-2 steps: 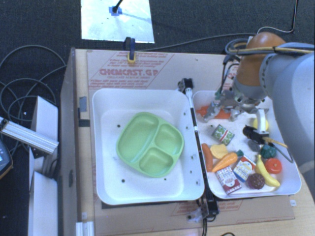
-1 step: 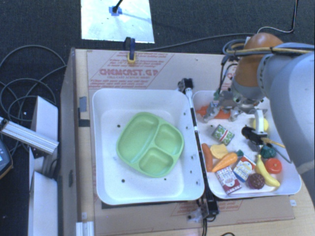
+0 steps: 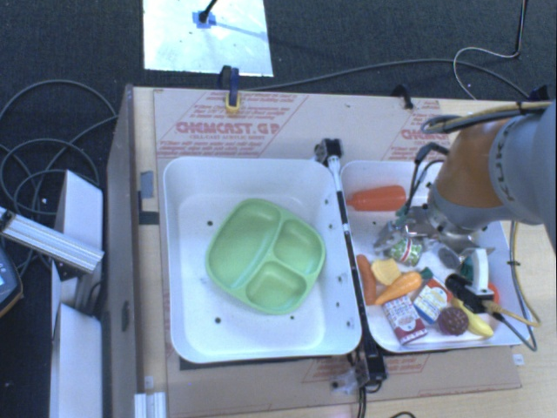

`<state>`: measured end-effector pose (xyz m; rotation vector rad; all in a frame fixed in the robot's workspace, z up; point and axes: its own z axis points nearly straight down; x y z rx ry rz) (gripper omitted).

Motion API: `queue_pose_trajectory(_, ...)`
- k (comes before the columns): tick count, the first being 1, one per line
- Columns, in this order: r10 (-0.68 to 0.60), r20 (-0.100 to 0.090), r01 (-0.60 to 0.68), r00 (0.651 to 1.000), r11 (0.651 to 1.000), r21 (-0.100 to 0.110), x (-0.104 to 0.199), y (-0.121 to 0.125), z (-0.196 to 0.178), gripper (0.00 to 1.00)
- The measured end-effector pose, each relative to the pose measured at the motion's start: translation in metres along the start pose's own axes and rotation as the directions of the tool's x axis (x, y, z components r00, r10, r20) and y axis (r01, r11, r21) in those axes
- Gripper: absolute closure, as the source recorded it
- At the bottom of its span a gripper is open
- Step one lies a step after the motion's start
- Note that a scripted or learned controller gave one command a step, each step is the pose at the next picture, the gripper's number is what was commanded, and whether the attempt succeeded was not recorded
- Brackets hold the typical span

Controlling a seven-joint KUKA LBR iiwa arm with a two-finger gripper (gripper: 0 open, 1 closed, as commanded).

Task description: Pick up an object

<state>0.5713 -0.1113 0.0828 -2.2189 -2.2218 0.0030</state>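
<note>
Approach step, by the look of it: grey arm with orange band (image 3: 487,168) reaching in from the view's right, two-finger gripper (image 3: 409,232) down low inside the shallow white bin on the view's right (image 3: 365,174). Impossible to tell how wide the pincer stands, or whether anything is caught in it; metal parts and clutter merge there.

Likeliest target: small round green, white and red toy (image 3: 405,251), lying just beside and below the gripper, perhaps touching it. Not visibly lifted.

Crowded around it:
- long orange carrot-shaped piece (image 3: 376,198) toward the bin's far side
- smaller orange carrot (image 3: 402,287) and yellow-orange chunk (image 3: 385,272) just in front
- red and white carton (image 3: 407,322), dark reddish ball (image 3: 452,320) and yellow banana-like piece (image 3: 480,325) along the near edge

Apart from all this, in the other white bin (image 3: 187,233), a pale green plastic divided plate (image 3: 265,255), resting flat.

Next move, as a judgement: centre over the round toy, close firmly, then rise straight up. Calls for care, since a rounded shape may squirt sideways and nearby carrots may foul the closing.
</note>
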Motion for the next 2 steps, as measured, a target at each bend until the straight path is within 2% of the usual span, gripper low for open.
queue_pose_trajectory(1, -0.001, -0.001, 0.001, 1.0, 1.0, -0.001, 0.001, 0.001, -0.01, 1.0)
queue_pose_trajectory(2, -0.002, -0.001, 0.002, 1.0, 1.0, -0.003, 0.05, -0.029, -0.123, 1.0)
